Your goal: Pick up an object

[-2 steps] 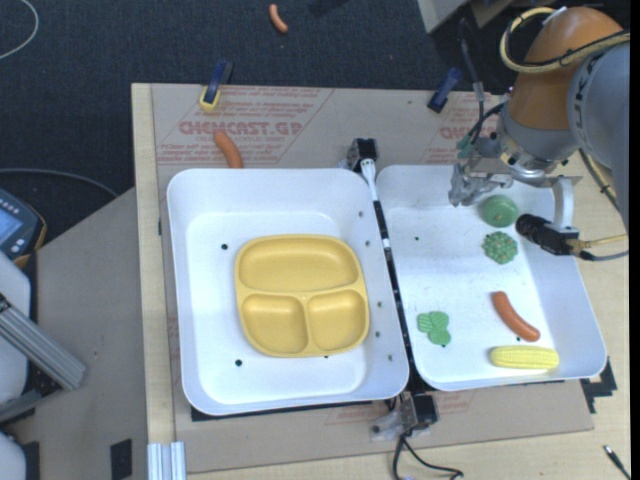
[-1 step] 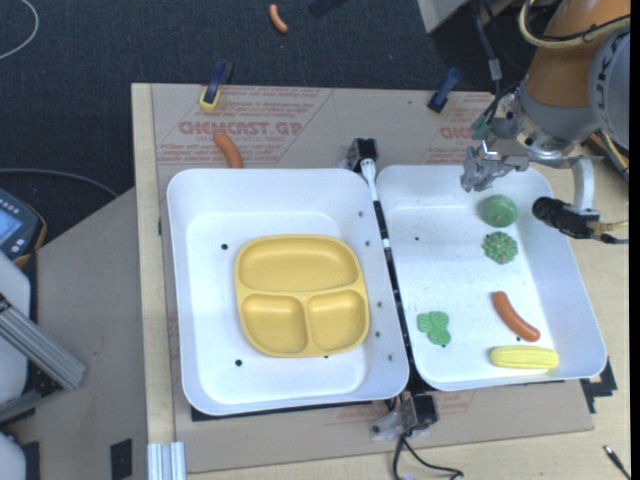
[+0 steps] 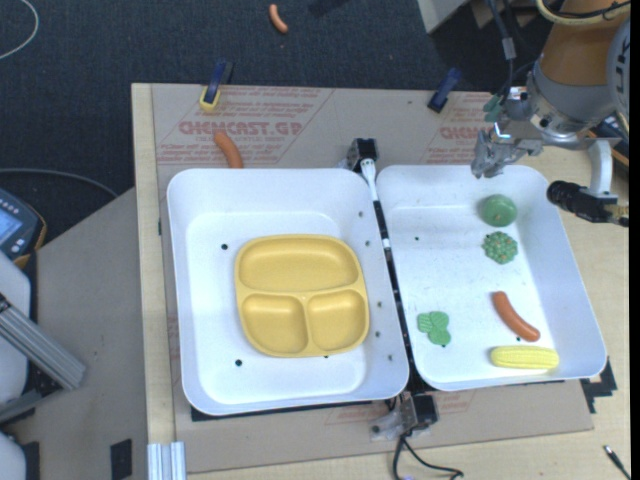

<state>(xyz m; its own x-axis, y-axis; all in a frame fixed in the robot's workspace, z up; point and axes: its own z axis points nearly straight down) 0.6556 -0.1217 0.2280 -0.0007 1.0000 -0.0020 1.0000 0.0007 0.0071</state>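
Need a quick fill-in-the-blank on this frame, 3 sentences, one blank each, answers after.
1. The yellow divided plate lies in the ____ bin.
2. The corn cob lies in the right bin, just below the ____.
3. The gripper hovers near the right bin's ____ edge.

Missing words: left; sausage; far

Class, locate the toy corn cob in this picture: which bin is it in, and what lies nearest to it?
The corn cob lies in the right bin, at its near right corner, just below the red sausage.
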